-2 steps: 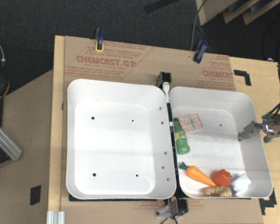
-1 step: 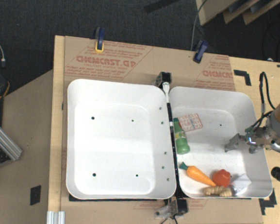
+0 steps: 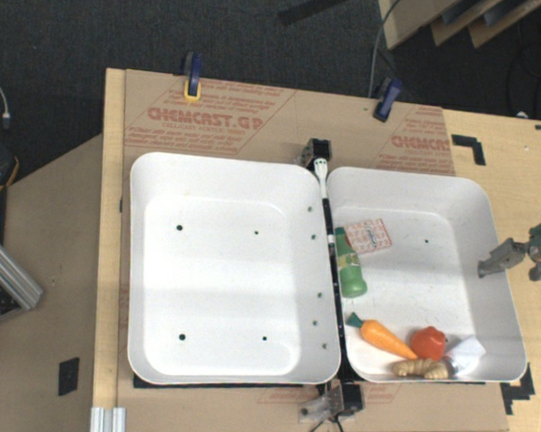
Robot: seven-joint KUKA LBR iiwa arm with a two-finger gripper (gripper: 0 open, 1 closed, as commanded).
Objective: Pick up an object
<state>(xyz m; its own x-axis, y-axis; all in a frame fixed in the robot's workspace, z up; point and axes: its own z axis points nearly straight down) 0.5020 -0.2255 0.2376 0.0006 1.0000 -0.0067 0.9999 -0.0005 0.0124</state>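
Note:
The right bin (image 3: 461, 194) holds the objects. A green bottle (image 3: 349, 264) lies along its left wall, with a small red-patterned card (image 3: 369, 236) beside it. Near the front edge lie an orange carrot (image 3: 384, 338), a red tomato (image 3: 430, 342), a brown ginger-like root (image 3: 422, 368) and a white crumpled piece (image 3: 466, 354). My gripper (image 3: 510, 269) hovers over the right rim of this bin, well right of and behind the objects. Its fingers stand apart with nothing between them.
The left bin (image 3: 155, 247) sits flush against the right one. Both rest on a cardboard sheet (image 3: 214, 111) held by two clamps at the back. Cables and a connector lie at the front between the bins.

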